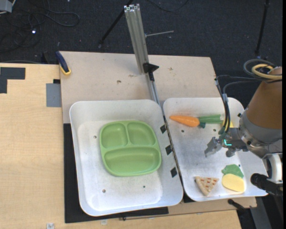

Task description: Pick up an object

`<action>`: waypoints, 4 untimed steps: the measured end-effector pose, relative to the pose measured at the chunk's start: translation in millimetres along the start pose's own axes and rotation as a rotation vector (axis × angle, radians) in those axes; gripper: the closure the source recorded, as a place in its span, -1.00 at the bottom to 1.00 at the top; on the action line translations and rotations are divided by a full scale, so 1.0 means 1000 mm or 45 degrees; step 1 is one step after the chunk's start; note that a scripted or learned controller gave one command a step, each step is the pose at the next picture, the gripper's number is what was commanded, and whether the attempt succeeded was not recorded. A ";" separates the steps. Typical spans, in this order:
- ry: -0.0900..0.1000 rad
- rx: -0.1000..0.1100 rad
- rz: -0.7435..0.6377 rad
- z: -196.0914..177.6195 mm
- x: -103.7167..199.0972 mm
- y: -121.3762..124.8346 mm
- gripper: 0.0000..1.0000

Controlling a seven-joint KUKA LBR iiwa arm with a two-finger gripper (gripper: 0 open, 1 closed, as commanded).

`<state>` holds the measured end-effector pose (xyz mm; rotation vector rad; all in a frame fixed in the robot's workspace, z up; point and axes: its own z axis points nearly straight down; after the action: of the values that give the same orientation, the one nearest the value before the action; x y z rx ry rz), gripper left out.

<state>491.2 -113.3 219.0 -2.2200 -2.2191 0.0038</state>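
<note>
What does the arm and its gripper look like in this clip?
The arm is grey with a broad orange band above the wrist. The gripper is small, dark grey metal, with a spot of teal light on its body. A black cable runs alongside it.

Green tray (pixel 130 148), orange carrot (pixel 184 120), white bins (pixel 81 123).

You get even, bright overhead light with soft shadows, a dark floor, and slightly soft focus.
</note>
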 end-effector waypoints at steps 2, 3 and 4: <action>0.003 0.009 0.001 0.062 -0.003 -0.006 -1.00; 0.004 0.009 0.000 0.122 0.004 -0.014 -1.00; 0.003 -0.003 0.000 0.127 0.003 -0.013 -1.00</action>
<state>477.8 -109.9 91.9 -2.2205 -2.2188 -0.0009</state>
